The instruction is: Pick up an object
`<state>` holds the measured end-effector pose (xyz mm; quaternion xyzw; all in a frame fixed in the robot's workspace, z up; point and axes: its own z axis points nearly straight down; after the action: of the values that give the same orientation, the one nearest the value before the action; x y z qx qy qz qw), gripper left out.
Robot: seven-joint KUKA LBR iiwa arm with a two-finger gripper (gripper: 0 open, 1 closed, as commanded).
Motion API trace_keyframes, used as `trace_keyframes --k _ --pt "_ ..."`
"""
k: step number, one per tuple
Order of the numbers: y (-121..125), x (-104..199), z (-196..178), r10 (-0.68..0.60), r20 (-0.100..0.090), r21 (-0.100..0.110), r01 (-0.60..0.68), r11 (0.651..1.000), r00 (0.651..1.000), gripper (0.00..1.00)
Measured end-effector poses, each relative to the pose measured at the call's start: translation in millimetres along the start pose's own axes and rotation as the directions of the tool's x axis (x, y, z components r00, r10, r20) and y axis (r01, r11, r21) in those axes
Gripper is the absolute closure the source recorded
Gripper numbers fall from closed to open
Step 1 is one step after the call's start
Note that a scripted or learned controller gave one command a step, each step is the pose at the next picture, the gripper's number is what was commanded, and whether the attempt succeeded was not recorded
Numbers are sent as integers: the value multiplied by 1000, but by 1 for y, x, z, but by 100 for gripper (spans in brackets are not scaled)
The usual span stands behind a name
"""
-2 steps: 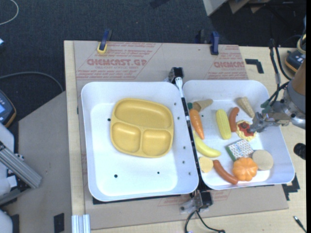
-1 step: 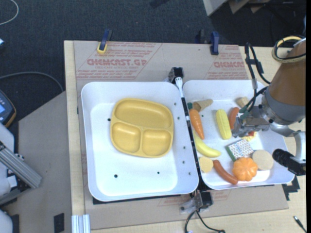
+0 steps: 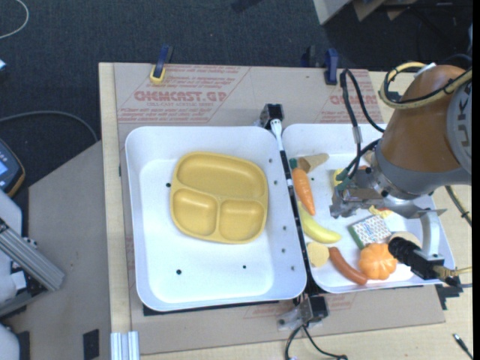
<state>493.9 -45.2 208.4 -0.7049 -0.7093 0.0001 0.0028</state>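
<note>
Gripper [image 3: 351, 201] sits over the middle of the right bin [image 3: 322, 135]; grip state not readable from this angle, and nothing visibly clamped in it. All pick candidates are toy food in that bin. An orange carrot [image 3: 303, 190] with a green tip lies along the left wall. A yellow banana [image 3: 321, 232] is just below it, and a pale round slice [image 3: 319, 256] sits by the banana's lower end. A red-orange sausage [image 3: 347, 265] lies at a slant near the front wall, touching or just beside an orange pumpkin [image 3: 376, 262]. A small green-and-white box [image 3: 370, 231] lies just right of the gripper; its print is too small to read. A tan piece [image 3: 313, 160] lies near the back. The left bin [image 3: 150, 223] holds a yellow three-compartment plate [image 3: 220, 197] with bare white floor all round it, widest at the front. Desk [image 3: 120, 126] is covered in sheet printed "CHEMCAST GP" in red; the smaller line under it is unreadable. Right bin is crowded along its left and front walls, and the bins touch along the centre rim.
</note>
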Motion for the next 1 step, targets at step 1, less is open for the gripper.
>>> trace_keyframes --k 1 --pt "-10 33 -22 2 3 -7 -2 1000 1000 100"
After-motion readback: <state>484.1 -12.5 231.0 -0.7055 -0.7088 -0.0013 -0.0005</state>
